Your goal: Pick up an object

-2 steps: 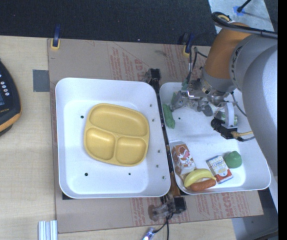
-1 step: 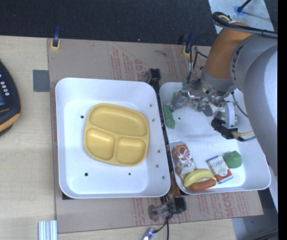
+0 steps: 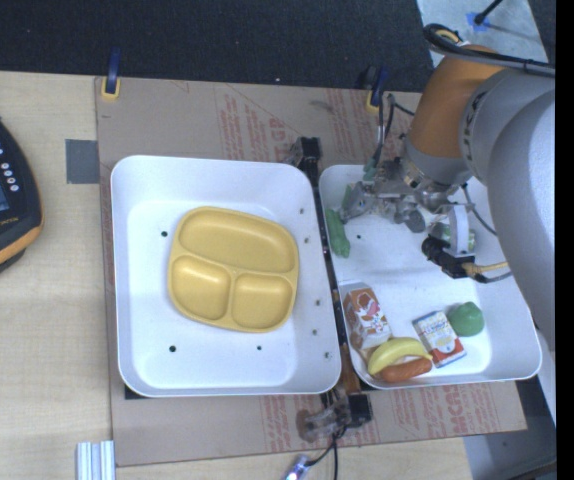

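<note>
The grey two-finger gripper (image 3: 359, 200) reaches toward the slim green plastic pod (image 3: 338, 234); whether it is clenched I cannot tell; next it must descend and close.

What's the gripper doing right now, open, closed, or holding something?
Gripper: over the right bin's far left corner, by the green item; open or closed cannot be told.

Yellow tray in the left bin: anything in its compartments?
The yellow tray has three compartments, and all look empty. It lies flat in the left bin, covering the bin floor beneath.
</note>
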Robot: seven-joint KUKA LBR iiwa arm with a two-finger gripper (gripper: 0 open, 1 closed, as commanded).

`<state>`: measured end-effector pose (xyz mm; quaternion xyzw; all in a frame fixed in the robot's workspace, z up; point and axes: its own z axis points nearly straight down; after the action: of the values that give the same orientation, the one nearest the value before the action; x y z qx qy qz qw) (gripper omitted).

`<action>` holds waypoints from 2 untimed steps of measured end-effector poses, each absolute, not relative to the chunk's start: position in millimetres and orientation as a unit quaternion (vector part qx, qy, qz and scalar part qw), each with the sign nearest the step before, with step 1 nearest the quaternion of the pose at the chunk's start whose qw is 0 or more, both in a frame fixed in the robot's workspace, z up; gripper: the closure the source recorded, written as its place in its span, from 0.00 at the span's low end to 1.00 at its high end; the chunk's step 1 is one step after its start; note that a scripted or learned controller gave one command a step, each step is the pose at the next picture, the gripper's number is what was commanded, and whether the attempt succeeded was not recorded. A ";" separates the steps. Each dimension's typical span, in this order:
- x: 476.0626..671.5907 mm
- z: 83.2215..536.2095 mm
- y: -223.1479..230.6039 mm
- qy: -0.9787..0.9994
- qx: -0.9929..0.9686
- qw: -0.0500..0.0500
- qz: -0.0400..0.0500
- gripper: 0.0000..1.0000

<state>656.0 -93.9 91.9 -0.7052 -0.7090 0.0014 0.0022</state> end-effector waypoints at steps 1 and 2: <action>656.0 91.9 -94.4 -0.709 -0.705 0.003 0.001 0.00; 655.9 91.9 -92.8 -0.709 -0.705 0.003 0.002 0.00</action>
<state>655.9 -92.8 91.9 -0.7053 -0.7089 0.0017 0.0027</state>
